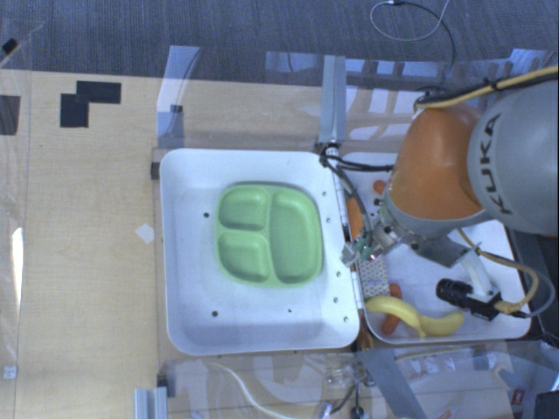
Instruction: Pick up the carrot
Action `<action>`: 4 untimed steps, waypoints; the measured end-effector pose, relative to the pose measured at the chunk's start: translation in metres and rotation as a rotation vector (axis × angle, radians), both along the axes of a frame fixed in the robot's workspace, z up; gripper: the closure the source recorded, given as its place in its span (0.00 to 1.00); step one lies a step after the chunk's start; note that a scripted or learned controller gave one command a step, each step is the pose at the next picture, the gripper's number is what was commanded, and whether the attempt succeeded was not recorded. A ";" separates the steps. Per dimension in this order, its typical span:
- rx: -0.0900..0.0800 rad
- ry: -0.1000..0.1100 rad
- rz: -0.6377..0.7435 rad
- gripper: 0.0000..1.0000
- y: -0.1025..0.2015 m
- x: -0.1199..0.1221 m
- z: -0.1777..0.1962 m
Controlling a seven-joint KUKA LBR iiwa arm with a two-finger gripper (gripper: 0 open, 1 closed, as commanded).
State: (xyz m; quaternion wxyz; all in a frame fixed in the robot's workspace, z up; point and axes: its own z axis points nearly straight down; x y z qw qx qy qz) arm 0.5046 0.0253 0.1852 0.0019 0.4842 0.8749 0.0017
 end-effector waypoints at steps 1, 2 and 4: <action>-0.001 -0.003 -0.024 1.00 -0.044 -0.016 0.031; 0.000 0.000 -0.074 1.00 -0.014 0.026 0.000; -0.002 -0.011 -0.023 1.00 -0.098 0.037 0.048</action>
